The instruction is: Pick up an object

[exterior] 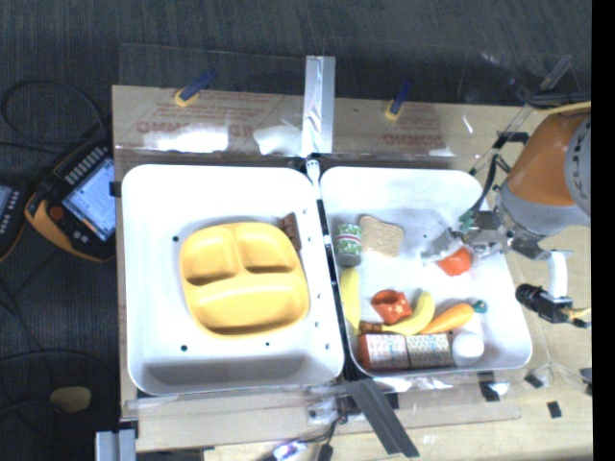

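My gripper [459,242] reaches in from the right and hangs low over the right side of the right bin [423,205]. A small red-orange object [457,262] lies directly beneath its tip, touching or nearly touching it; I cannot tell whether it is gripped. Other items in this bin are a slice of bread [382,236], a green-labelled can [347,244], a banana [349,296], a red fruit [389,305], a carrot [447,317], a white ball [468,346] and a brown-and-red box [404,351].
The left bin [144,257] holds a yellow divided plate [245,277] and a small brown piece [290,227] at its right wall. A handheld controller [82,205] lies left of the bench. Cables and the arm's grey wrist [538,214] crowd the right bin's right edge.
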`<state>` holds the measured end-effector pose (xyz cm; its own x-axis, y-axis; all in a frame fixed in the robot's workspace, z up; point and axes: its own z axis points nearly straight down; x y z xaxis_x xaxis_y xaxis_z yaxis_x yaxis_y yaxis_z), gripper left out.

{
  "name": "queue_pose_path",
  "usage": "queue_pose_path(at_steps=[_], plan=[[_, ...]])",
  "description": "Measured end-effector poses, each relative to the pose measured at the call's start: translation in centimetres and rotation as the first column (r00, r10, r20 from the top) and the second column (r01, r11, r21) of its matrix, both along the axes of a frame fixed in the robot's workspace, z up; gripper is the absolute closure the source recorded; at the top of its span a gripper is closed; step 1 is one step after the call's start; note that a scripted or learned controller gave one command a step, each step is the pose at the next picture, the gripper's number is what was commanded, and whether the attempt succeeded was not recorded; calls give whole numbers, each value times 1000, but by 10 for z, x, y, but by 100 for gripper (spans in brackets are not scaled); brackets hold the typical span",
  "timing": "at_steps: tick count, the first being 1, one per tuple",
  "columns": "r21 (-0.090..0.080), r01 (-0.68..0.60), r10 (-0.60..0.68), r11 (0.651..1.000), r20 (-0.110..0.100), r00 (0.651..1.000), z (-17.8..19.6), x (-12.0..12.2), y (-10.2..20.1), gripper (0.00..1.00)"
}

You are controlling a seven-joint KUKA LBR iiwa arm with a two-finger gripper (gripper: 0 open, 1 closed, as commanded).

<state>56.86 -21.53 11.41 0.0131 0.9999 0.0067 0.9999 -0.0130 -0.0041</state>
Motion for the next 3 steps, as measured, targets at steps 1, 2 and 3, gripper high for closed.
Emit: queue_pose_path(at_steps=[1,2,3], plan=[[3,19,-19,1000,16,1000,-19,-1,2,0],[-2,20,-20,1000,24,1000,-12,0,1,100],[-6,7,-7,1000,2,1000,113,-59,55,100]])
